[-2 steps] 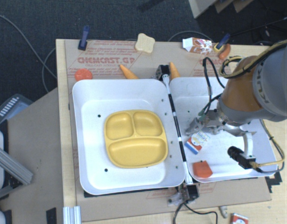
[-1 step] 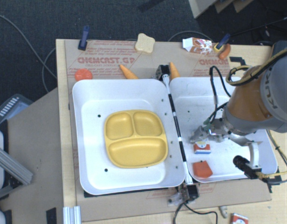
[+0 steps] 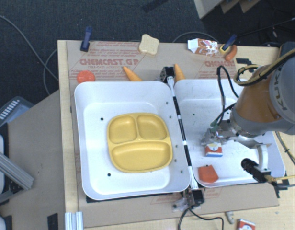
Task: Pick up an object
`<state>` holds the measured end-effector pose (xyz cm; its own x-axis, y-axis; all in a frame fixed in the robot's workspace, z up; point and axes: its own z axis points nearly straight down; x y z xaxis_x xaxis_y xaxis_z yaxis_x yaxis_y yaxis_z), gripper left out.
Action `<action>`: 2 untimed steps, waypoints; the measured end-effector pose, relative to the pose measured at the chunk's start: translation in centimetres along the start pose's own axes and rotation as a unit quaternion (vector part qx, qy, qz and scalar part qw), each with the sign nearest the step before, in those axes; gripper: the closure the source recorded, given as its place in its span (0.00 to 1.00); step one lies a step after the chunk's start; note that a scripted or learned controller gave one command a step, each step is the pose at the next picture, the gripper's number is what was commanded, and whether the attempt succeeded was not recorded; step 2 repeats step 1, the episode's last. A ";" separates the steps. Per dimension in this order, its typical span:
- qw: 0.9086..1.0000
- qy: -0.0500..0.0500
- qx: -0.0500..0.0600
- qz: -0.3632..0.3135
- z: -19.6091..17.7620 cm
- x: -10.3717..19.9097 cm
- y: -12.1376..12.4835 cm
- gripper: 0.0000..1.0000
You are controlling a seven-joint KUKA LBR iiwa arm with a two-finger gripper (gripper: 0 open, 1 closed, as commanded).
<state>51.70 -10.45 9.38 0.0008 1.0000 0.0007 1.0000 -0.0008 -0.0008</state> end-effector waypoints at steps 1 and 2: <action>1.000 0.000 -0.001 -0.001 -9.1 8.5 4.3 1.00; 1.000 0.000 -0.001 -0.001 -9.1 8.5 4.3 1.00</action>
